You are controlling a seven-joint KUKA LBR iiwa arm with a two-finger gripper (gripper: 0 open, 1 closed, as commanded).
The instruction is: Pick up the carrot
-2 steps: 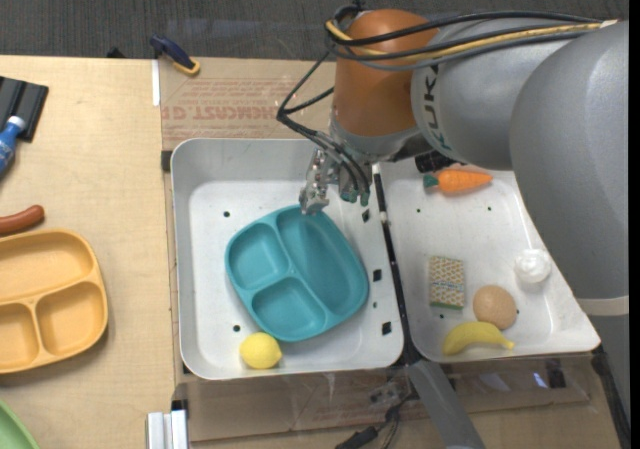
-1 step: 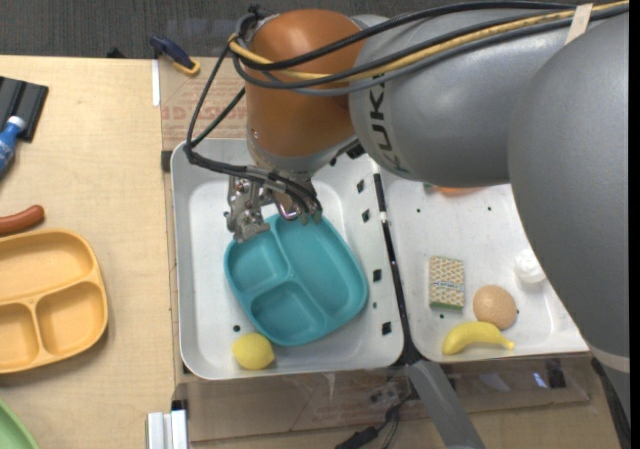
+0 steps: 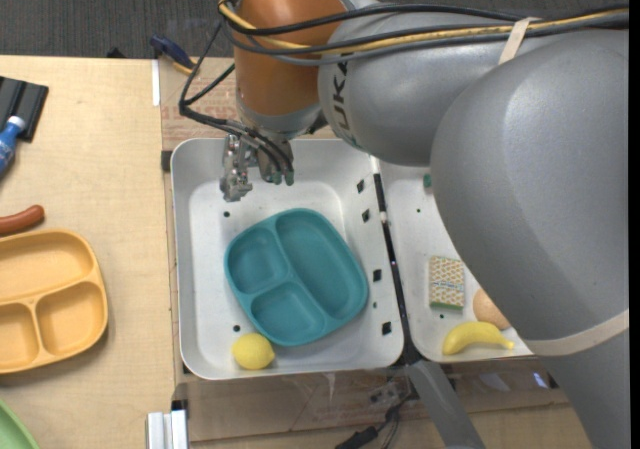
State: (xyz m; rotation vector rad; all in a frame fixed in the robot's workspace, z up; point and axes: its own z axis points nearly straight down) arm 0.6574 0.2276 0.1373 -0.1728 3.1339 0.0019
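Gripper hangs over the back of the left bin, just above the teal divided plate — fingers slightly parted, nothing between them. No clear carrot; an orange-tan rounded shape peeks out beside the banana — can't tell what it is.

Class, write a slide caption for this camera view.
Gripper hovers over the left bin above a teal tray and lemon.

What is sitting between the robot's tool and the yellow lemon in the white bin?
A teal tray with three compartments lies between the tool and the lemon. The camera view shows it.
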